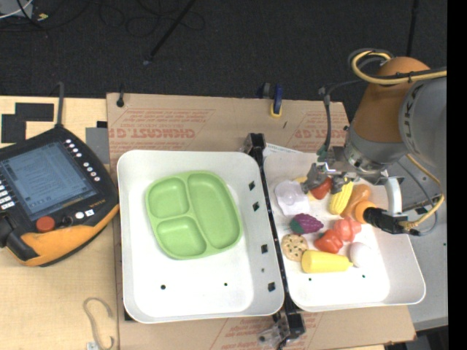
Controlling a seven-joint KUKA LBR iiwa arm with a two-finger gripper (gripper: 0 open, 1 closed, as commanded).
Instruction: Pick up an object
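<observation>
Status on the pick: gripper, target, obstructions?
Gripper low over the right bin, at the red piece; grasp not confirmed. Corn and orange piece crowd it. Green tray in the left bin.

A dark carpeted floor (219,35) with loose cables (168,20) spans twelve o'clock. The desk (44,297) is pale wood under printed cardboard (190,126); a control pendant (51,188) rests at nine o'clock.

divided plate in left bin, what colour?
Light green, all three compartments. The divided plate shows clearly in the camera view, lying in the left bin.
</observation>
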